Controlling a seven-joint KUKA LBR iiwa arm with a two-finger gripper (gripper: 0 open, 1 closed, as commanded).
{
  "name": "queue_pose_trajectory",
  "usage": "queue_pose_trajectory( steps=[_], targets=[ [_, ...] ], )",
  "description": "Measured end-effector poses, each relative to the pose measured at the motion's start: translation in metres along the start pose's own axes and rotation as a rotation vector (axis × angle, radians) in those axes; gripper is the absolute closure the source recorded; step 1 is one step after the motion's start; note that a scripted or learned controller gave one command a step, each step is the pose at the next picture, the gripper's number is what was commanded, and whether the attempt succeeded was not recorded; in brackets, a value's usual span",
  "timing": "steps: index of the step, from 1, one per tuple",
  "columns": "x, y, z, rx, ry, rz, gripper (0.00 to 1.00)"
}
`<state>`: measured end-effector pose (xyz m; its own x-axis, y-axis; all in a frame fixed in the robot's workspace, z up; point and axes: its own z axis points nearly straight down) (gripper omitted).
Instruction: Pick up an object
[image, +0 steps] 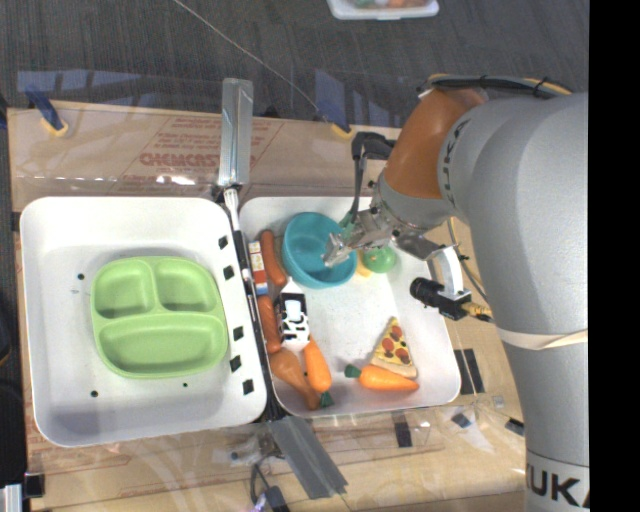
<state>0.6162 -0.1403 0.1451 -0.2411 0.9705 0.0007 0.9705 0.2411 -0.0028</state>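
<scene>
Filling the right side of the frame, the grey arm (520, 230) reaches leftward with its orange band at upper right. Left of centre sits the left bin (50, 300), bearing a green divided plate (157, 315). The right bin (435, 385) lies at centre. In its upper part is a teal bowl (308, 245), and the gripper (345, 250) hangs over the bowl's right rim; I cannot tell how its fingers stand. Lower right lie a pizza slice (393, 345) and a carrot (385, 379). Two more carrots (305, 370) rest at lower left, just below a black-and-white block (293, 318).
</scene>
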Motion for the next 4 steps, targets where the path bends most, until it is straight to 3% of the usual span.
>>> queue_pose_trajectory(
  steps=[1, 2, 3, 4],
  targets=[
    [-0.019, -0.018, 0.024, 0.0, 0.001, -0.135, 1.0],
    [-0.011, -0.033, -0.019, -0.004, -0.002, -0.037, 1.0],
    [-0.059, -0.058, 0.049, -0.007, -0.004, -0.323, 1.0],
    [-0.041, -0.123, 0.049, -0.009, -0.009, -0.683, 1.0]
  ],
)
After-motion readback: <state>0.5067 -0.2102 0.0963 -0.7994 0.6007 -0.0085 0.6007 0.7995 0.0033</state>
